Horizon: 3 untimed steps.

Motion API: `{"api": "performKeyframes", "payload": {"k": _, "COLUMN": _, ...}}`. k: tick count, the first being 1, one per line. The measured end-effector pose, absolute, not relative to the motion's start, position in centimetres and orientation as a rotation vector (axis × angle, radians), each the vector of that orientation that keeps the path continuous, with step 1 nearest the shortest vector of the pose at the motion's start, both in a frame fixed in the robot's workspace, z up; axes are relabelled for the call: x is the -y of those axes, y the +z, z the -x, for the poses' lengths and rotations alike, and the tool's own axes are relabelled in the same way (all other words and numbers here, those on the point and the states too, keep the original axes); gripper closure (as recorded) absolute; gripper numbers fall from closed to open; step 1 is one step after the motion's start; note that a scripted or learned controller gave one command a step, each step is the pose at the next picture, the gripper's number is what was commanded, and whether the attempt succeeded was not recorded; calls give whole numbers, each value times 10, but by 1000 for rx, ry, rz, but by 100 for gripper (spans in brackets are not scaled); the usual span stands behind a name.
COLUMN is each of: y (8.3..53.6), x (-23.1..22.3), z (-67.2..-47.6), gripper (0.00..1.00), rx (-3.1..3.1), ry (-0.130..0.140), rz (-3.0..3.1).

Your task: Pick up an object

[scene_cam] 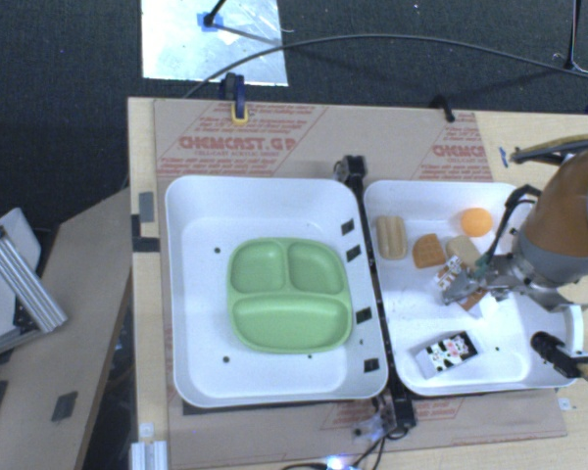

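Gripper (461, 287), finger state indiscernible, low in the right bin (412, 365) over a brown-and-tan block (467, 301). Nearby: tan block (461, 249), orange ball (476, 222), brown biscuit (427, 251), beige wafer (390, 236), black-and-white card (445, 352).

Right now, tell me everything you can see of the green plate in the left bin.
The green plate is a pale green, rounded-square dish that looks like matte plastic. Raised ridges split it into three compartments: two smaller ones at the far side and one wide one at the near side. All three look bare. It lies flat, right side up, turned slightly askew, about the middle of the left bin, resting on the bin's white floor. Nothing else touches it.
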State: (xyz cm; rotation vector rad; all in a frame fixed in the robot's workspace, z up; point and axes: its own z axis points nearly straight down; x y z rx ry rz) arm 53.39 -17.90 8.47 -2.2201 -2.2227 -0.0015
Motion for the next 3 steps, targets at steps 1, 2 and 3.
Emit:
{"api": "performKeyframes", "payload": {"k": 1, "y": 96, "x": 180, "z": -535, "gripper": 100, "rx": 2225, "ry": -3, "rz": 2223}}
{"api": "performKeyframes", "payload": {"k": 2, "y": 161, "x": 181, "z": -537, "gripper": 100, "rx": 2231, "ry": -5, "rz": 2221}}
{"api": "performKeyframes", "payload": {"k": 3, "y": 204, "x": 182, "z": -537, "gripper": 100, "rx": 2231, "ry": -5, "rz": 2220}}
